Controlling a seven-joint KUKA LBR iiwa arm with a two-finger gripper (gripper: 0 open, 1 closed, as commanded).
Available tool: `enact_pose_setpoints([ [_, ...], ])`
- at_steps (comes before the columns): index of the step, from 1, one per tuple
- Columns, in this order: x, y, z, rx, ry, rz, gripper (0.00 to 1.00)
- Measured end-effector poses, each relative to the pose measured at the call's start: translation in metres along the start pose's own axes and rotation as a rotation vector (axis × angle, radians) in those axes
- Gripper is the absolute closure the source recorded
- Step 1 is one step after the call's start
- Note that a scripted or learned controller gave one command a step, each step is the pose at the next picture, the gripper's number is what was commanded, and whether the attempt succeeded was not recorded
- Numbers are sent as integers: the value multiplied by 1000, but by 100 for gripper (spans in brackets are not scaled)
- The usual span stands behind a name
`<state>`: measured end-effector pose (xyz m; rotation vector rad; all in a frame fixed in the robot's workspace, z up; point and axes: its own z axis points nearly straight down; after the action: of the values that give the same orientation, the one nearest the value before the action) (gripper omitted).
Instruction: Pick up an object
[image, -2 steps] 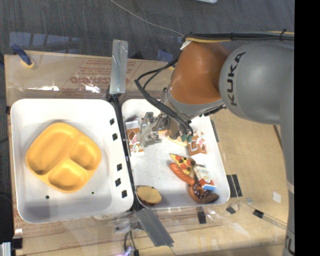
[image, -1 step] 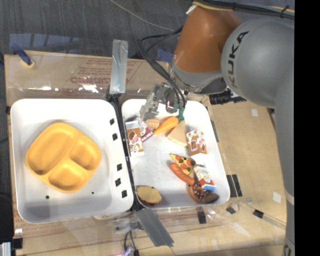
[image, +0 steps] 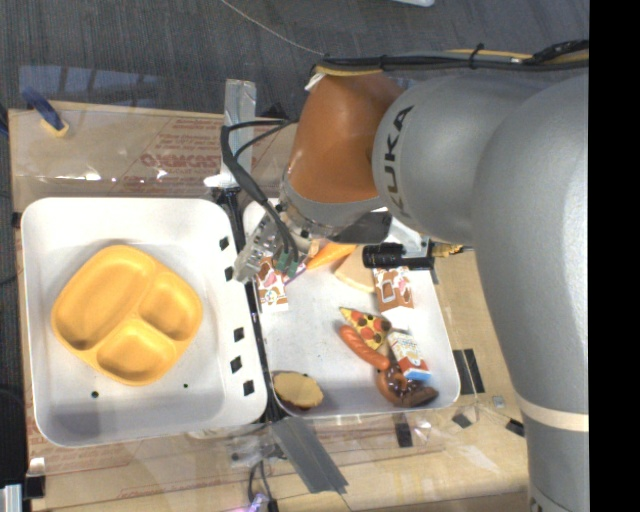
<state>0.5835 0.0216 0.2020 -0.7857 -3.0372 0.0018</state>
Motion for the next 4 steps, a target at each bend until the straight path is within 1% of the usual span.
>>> enact_pose_setpoints([
  [1,-52,-24,-47,-3,-7,316,100],
  [2,-29,19,12,1,0,487,100],
  [3,-83,2,-73,-5,-6,718,100],
  [4,-40,59,14,3,4,616,100],
])
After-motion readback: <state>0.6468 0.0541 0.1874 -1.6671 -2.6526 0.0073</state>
